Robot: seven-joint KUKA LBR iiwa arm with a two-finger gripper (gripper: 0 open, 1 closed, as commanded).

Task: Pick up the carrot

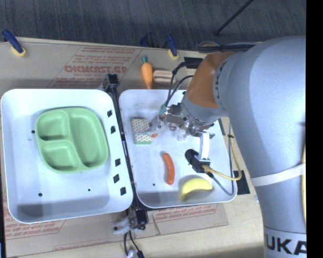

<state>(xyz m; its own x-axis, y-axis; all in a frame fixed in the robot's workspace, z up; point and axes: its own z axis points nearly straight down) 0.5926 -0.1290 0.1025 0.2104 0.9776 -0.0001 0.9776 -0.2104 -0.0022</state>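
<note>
Carrot (pixel 146 74) sits on the desk just past the right bin's (pixel 226 144) far rim, outside it, next to a tan cylinder (pixel 162 78). Small, orange w/ green top, lying lengthwise. I'd guess toy: light, stiff, smooth, may roll. I'd grab mid-body across the width. Tool (pixel 169 116) is over the bin's far-left part, near a checkered block (pixel 141 130); can't tell its state.
</note>
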